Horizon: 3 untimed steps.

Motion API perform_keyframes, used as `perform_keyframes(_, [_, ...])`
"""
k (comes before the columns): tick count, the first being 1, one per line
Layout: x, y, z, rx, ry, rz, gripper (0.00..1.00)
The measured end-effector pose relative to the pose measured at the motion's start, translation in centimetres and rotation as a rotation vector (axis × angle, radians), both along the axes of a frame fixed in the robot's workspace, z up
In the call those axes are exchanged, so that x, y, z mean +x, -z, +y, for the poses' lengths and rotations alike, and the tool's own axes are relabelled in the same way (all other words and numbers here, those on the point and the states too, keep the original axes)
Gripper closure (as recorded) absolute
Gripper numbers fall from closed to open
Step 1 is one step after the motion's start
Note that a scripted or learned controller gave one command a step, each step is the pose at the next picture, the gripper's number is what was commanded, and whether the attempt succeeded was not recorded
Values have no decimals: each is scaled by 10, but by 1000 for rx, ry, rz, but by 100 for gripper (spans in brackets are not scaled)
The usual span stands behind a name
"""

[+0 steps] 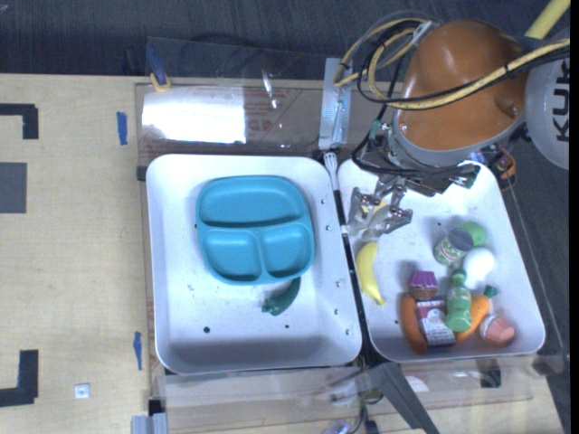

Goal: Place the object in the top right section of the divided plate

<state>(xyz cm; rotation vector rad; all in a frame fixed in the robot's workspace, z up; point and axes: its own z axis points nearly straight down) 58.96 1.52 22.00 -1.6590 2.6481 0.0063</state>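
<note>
The blue divided plate (255,227) lies in the left bin, one wide section at its far side and two smaller ones nearer the front. A dark green toy vegetable (282,297) rests on the bin floor just off the plate's front right edge. My gripper (379,212) hangs over the right bin's far left part, open, with nothing between its fingers. A yellow banana (367,272) lies just in front of the fingertips, along the bin's left wall.
The right bin (520,242) holds a cluster of toy foods at its front right: a purple cupcake (422,284), a green bottle (459,304), a white ball (479,263), a carrot (415,325). The arm's orange wrist (457,80) overhangs the far edge.
</note>
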Motion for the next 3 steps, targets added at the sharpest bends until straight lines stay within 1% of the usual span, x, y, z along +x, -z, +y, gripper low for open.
perform_keyframes(1, [-53, 27, -25, -9, -483, 10, 100])
perform_keyframes(2, [-51, 18, -23, -4, -476, 6, 100])
perform_keyframes(3, [-110, 38, -56, -10, -783, 8, 100])
